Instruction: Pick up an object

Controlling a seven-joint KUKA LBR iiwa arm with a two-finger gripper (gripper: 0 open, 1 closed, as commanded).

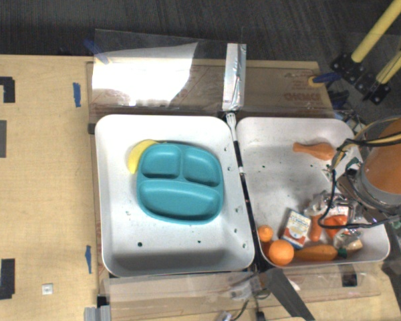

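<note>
— Where was the gripper (334, 214) seen?
— Low in the right bin (274, 159); its grip could not be told.
— And the objects?
— A carton (296, 227) at nine o'clock, an orange (281, 252) at eight.

Orange ball (281, 252), carrot (315, 253) and small carton (297, 227) crowd the right bin's (274, 172) near corner.

Pincer (334, 214) low, wrist vertical

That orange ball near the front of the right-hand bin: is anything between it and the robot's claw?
Yes. The gripper sits low in the right bin, and a small carton lies between it and the orange ball. A carrot lies beside the ball.
</note>
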